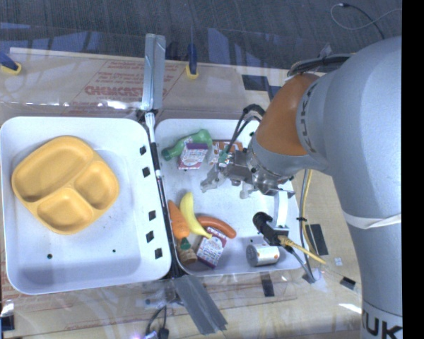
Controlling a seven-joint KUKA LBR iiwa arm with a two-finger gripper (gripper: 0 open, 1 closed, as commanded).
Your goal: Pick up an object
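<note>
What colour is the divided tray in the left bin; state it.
Yellow. The divided tray shows plainly in the camera view, lying in the left bin.

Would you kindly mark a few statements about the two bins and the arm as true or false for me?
1. The yellow divided tray lies in the left bin. True.
2. The banana lies in the left bin. False: it lies in the right bin, beside the carrot.
3. The gripper is over the right bin. True.
4. The silver can stands on the yellow tray. False: it lies near the right bin's front edge.
</note>
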